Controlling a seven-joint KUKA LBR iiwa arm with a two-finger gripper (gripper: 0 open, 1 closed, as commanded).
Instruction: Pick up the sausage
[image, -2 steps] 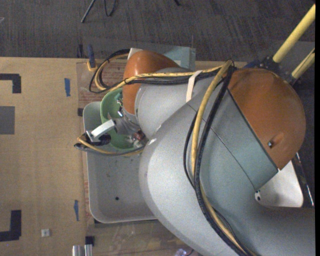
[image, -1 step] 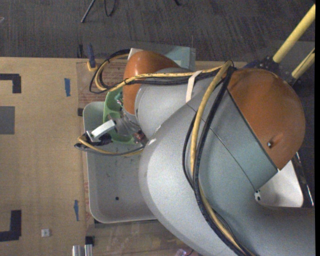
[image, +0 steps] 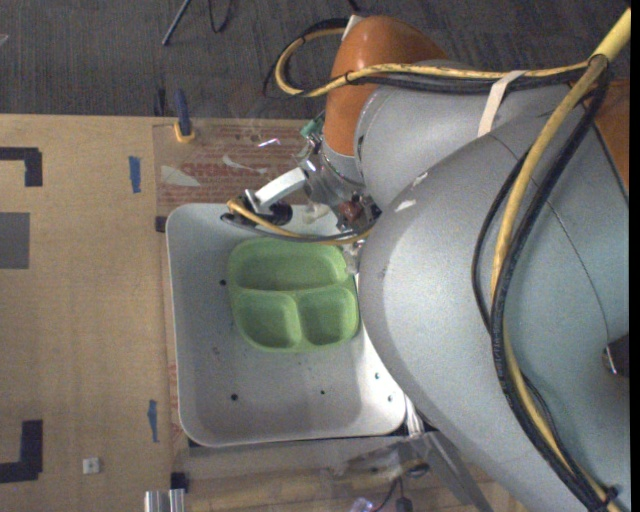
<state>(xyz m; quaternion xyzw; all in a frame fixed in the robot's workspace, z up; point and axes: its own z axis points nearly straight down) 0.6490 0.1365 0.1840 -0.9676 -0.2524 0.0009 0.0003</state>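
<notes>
The arm (image: 480, 300) reaches in from 3 o'clock and covers that whole side of the white bin (image: 200, 380). Its wrist hangs low over the bin's 12 o'clock edge, with the pincer (image: 340, 212) just beside the 1 o'clock corner of a green divided tray (image: 290, 295). The tray lies flat in the 12 o'clock half of the bin, and its three compartments are bare green plastic. Toward 6 o'clock the bin floor carries only a few dark specks.

I cannot tell where the sausage lies. Going by where the wrist is, it is probably hidden under the wrist or the arm, near the tray's 1 o'clock corner. The wrist also hides the pincer, so I cannot tell whether it is open, closed or gripping anything.

I judge the task to be at the reach or grasp stage. Nothing is seen lifted above the bin, so a secure grip and the lift off the bench (image: 80, 300) are not yet confirmed.
</notes>
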